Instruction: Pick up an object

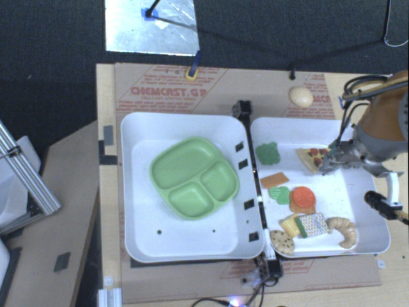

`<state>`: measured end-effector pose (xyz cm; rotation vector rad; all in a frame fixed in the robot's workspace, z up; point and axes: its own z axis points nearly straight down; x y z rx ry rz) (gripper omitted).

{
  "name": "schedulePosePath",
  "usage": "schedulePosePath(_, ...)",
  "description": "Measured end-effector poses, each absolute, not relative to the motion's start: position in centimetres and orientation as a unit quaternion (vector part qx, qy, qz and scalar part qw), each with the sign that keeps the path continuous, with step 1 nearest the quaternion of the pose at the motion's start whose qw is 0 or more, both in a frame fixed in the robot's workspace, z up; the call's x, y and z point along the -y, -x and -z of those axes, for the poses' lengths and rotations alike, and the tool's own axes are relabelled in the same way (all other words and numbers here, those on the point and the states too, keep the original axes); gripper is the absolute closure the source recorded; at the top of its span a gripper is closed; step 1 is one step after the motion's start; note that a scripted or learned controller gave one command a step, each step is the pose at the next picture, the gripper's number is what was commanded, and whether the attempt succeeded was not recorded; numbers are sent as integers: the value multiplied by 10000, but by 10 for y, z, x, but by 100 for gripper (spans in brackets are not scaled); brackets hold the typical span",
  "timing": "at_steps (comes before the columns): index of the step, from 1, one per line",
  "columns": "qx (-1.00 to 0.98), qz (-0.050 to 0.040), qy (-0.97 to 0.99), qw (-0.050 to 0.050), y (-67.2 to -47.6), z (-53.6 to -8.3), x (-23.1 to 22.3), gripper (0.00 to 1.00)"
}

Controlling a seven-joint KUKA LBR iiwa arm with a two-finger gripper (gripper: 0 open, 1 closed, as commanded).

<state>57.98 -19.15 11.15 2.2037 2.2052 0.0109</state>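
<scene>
Fig. Flat triangular toy pizza slice, yellow crust w/ red topping, lying in the right shallow white bin near its far edge, toward the right side. Likely target, judging by proximity: the tool sits just at the slice's right end, touching or nearly so; whether it stands wide, narrow, or grips anything cannot be told from this angle. Slice looks like light, stiff moulded plastic, prob. smooth and a bit slippery; thin profile, so best taken across its narrow width, edge to edge, w/ fingers reaching down to the bin floor. Not fragile.

Nearby, same bin: green leafy toy vegetable at far-left corner; orange flat rectangular piece and small green piece along the left wall; round red-orange toy tomato mid-bin; patterned block, yellow wedge, tan croissant and speckled cookie along the near edge.

Left white bin holds a pale green three-compartment plate. A beige egg-shaped object rests on the counter beyond the right bin.
</scene>
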Motion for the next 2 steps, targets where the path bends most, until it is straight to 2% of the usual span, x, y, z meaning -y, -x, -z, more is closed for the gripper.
schedulePosePath(1, -7081, -13, -7061, 27, -580, -156, 195, 100)
schedulePosePath(2, -7085, -13, -7057, 25, -580, -199, 195, 100)
